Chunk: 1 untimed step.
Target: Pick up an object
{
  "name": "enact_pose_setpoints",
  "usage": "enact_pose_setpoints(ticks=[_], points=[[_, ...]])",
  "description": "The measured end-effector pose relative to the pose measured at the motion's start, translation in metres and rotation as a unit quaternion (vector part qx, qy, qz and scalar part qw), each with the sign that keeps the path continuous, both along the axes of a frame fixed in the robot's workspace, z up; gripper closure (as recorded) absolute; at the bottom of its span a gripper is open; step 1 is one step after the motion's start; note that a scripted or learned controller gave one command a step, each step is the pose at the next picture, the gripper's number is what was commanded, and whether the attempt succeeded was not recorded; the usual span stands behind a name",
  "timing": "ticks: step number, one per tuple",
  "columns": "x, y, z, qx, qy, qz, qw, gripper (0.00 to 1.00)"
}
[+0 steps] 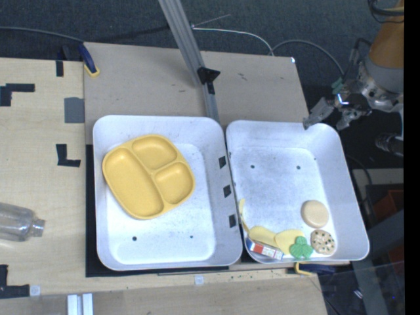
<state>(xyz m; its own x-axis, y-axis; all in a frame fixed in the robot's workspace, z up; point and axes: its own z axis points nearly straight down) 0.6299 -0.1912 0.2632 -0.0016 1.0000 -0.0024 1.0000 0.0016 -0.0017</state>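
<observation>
Your end effector (326, 112) sits at the far right, just outside the back corner of the right bin (341, 176), low over the bench (144, 77) edge. You cannot tell whether it is spread or pressed together; its dark parts blur into one shape there, and nothing shows between them. The arm (387, 51) rises behind it to the orange band at the top right.

You have two white bins side by side. The right bin holds five small things, all crowded into its front edge, well apart from the end effector: one tan disc (315, 212), one speckled cookie (323, 242) just in front of it, one green piece (301, 247) touching the cookie's left side, one yellow banana (266, 233) curving along the front wall, and one red-and-white packet (267, 249) lying under the banana's front end. The back of that bin is bare but for dark specks.

The left bin (157, 241) holds one yellow tray (149, 175) with three compartments, lying flat in the back-left part, turned at a slant to the walls.

Beyond the bins you have one clear bottle (18, 222) lying on its side at the left edge of the bench, and one metal rail (184, 35) slanting down from the top to the gap between the bins.
</observation>
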Motion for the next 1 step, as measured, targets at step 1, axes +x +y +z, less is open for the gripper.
enact_pose_setpoints(ticks=[1], points=[[-0.0110,0.0821,-0.1312,0.0024,0.004,0.001,1.0000,0.00]])
